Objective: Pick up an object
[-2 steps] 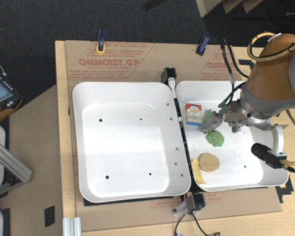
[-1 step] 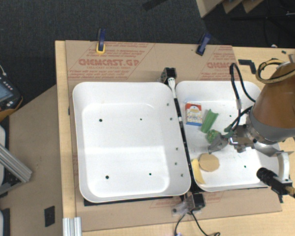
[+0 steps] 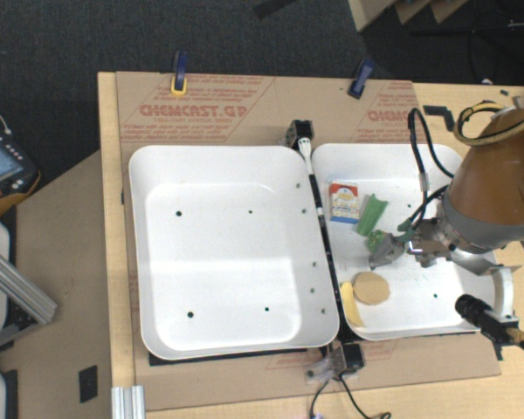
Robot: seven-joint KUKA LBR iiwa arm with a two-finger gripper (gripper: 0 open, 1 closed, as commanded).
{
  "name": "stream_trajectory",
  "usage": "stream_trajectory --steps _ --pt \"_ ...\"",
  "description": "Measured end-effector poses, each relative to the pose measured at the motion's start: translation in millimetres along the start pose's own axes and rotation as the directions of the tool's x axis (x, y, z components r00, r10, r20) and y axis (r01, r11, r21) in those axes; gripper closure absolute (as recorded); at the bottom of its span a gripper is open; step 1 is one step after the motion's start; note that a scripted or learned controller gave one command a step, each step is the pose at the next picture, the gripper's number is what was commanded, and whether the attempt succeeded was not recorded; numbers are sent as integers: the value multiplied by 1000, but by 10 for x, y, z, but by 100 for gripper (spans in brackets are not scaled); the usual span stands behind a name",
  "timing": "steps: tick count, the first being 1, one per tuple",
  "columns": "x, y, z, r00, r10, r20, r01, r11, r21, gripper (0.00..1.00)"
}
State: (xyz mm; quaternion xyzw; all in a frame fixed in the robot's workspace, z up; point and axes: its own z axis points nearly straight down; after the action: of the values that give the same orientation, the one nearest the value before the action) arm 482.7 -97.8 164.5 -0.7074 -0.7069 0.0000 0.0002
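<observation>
The gripper (image 3: 386, 250) is parked low in the right bin (image 3: 437, 314), grip state can't be told from here, and the green piece (image 3: 370, 216) is found just up-left of it, long axis running toward the gripper.

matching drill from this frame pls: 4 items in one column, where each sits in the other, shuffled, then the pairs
Items
1. red and white box
2. green object
3. tan round object
4. gripper

Places
A. near the front wall of the right bin, beside the divider
B. lowered into the middle of the right bin, just below the green object
C. leaning diagonally, just right of the box
D. toward the back of the right bin, closest to the divider

Pairs: 1-D, 2-C, 3-A, 4-B
</observation>
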Motion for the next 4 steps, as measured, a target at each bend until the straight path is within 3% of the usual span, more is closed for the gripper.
stream_trajectory --steps 1,2,3,4 --pt "766 -33 -209 1000 -6 -1 6 1000 -3 0" --pt "1082 76 -198 1000 -2 1 2 1000 -2 0" --pt "1306 -30 -940 1000 -4 -1 4 1000 -8 0" --pt "1104 -32 -1395 1000 -1 1 1 1000 -4 0"
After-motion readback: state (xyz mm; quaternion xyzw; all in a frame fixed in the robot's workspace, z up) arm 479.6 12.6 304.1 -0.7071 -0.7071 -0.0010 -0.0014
